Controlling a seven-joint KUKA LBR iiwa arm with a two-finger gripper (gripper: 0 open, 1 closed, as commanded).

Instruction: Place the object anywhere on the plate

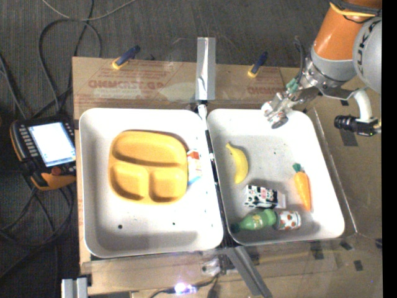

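Note:
A yellow plate (149,166) with three sections lies in the left bin (99,228). The right bin (322,160) holds a yellow banana (238,161), an orange carrot (303,187), a black-and-white carton (261,196), a green bottle (258,220) and a small red can (287,219). My gripper (276,111) hangs over the right bin's far edge, well above and behind the banana. Nothing shows between its fingers.
A small red-and-white packet (194,164) leans between the plate and the left bin's right wall. A metal post (205,67) stands behind the bins' seam. A tablet (46,144) lies left of the bench.

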